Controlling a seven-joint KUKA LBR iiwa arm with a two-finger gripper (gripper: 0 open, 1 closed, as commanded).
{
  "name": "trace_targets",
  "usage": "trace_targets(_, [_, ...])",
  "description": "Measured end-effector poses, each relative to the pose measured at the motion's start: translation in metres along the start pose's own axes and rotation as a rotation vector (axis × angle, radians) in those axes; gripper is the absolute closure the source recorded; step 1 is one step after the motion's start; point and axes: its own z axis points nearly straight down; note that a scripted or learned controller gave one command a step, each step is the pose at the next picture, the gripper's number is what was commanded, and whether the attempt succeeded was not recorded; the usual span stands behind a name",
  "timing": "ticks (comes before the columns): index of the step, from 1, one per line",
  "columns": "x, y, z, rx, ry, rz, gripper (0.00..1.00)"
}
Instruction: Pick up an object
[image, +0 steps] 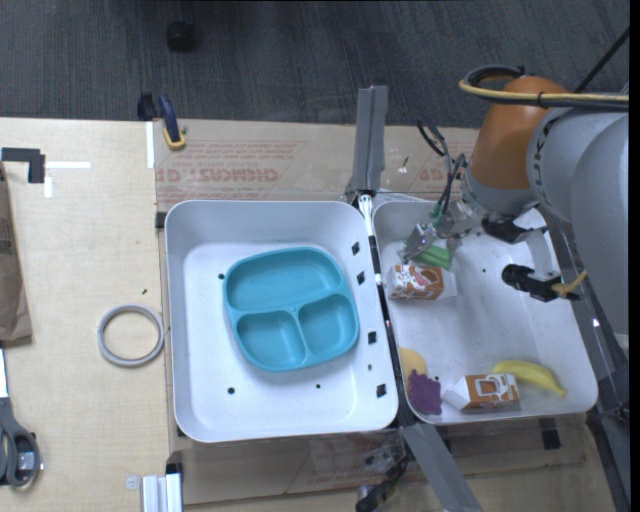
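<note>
Nearest the camera, at the right bin's (470, 335) front edge: a purple bunch of grapes (424, 392), a small orange carton (492, 391) and a banana (528, 375), carton and banana touching or nearly so. A yellow piece (412, 360) sits just behind the grapes against the bin's left wall.

Further back in the same bin, a small packet with an orange-brown label (416, 281) lies near the left wall. A green item (432, 256) shows just behind it, partly under the gripper (432, 236).

The gripper hangs over the bin's back left corner, above the green item and the packet's far end. Cannot tell whether the fingers are open or closed; they are small and tangled with cables. Nothing is visibly held between them.

Left bin (190, 330) holds a blue divided plate (290, 308), not relevant to the reach.

Judgement: the step in hand is the approach to a pick, most likely the packet or the green item.

Notes for doing it well:
- Pick one target. The two lie close together, and a descent between them risks pinching neither.
- The packet is near the wall; keep the fingers clear of the wall.
- The packet looks soft and may crumple; grip across its narrow side.
- Lift straight up, and confirm the item rises before moving off.
</note>
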Motion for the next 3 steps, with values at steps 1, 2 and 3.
trace_targets(1, [0.014, -0.048, 0.002, 0.006, 0.002, 0.32, 0.0])
trace_targets(2, [0.008, -0.004, 0.001, 0.004, 0.001, 0.29, 0.0])
trace_targets(3, [0.005, -0.061, 0.002, 0.005, 0.003, 0.135, 0.0])
